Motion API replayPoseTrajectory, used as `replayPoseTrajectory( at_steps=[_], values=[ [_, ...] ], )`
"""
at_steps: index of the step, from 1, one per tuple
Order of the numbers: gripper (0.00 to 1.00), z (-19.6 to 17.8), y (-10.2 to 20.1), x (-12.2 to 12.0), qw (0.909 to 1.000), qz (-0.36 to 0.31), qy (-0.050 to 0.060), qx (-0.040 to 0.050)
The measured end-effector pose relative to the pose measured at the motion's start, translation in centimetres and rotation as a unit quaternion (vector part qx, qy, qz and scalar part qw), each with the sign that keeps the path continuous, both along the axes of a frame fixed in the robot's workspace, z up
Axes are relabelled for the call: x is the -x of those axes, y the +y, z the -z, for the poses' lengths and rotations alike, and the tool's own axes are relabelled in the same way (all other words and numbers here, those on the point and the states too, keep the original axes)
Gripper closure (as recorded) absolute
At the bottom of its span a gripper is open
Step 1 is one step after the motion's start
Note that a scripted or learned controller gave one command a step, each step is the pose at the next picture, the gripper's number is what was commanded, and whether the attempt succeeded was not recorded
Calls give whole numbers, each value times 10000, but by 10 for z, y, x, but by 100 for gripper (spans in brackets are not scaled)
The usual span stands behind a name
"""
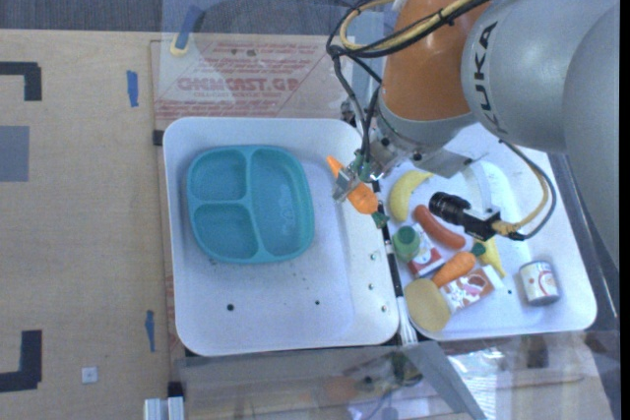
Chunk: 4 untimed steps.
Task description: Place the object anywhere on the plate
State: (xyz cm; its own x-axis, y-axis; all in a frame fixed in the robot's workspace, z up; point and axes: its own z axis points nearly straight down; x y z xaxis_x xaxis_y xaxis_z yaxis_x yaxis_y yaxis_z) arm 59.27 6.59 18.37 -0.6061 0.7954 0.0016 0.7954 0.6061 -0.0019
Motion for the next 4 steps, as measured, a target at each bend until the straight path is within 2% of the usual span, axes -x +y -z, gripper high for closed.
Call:
replayPoseTrajectory(
  at_steps=[1,2,3,4],
  values=[
    [100,0,69,-21,9996,-271,-13,0],
    [100,12,32,-43,9969,789,-12,5],
    [100,20,93,-49,9966,822,-10,5],
    [0,19,94,-49,9966,818,-12,7]
  ],
)
